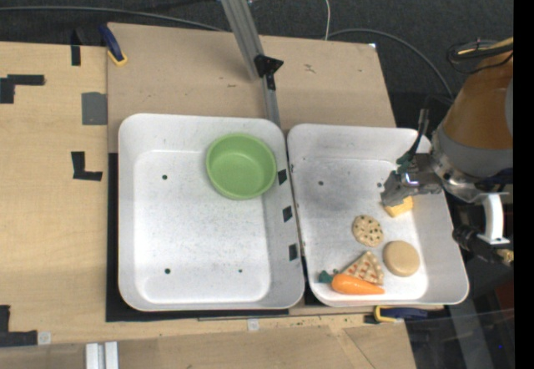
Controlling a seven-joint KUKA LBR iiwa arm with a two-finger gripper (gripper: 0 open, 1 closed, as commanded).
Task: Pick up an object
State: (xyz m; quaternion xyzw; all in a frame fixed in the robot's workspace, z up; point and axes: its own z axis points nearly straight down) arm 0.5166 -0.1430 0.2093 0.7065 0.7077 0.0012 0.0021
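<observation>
here, the pincer (400, 190) touches a yellow block (400, 206) (right bin).

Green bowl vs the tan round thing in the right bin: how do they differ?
The green bowl lies in the left bin; the tan round piece lies in the right bin. The bowl is much larger. The bowl is hollow and open; the piece looks solid. Both are round.

Claw (399, 189) low over yellow block (400, 206) in right bin (334, 146); green bowl (240, 165) in left bin (150, 217).
</observation>
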